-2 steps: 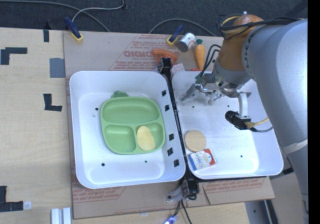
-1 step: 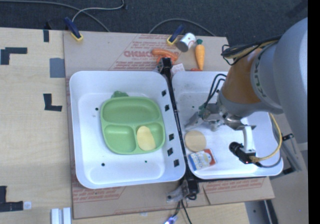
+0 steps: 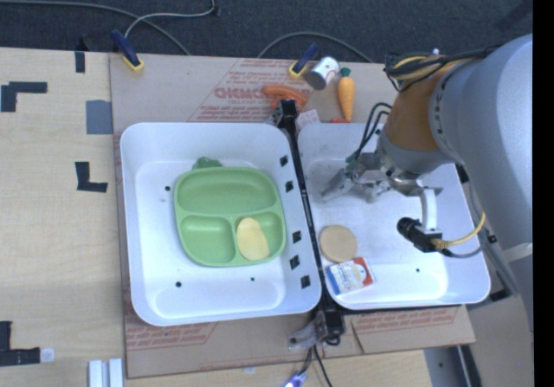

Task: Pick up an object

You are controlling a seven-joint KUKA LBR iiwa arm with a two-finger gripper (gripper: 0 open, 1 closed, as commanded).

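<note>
In the right bin (image 3: 450,290) a round tan disc (image 3: 338,243) lies flat near the left wall. A small red, white and blue packet (image 3: 350,275) lies just in front of it. My gripper (image 3: 343,176) hangs over the bin floor behind the disc, pointing left. Its fingers are spread open and nothing shows between them. It is apart from both the disc and the packet. The left bin (image 3: 147,203) holds a green divided plate (image 3: 216,195), with a yellow piece (image 3: 253,239) in its front right compartment.
Behind the bins on the cardboard lie a toy carrot (image 3: 346,96), an orange item (image 3: 286,93) and a small white cylinder (image 3: 325,72). A black divider with clips (image 3: 297,195) separates the bins. Cables hang from the wrist over the right bin's right side.
</note>
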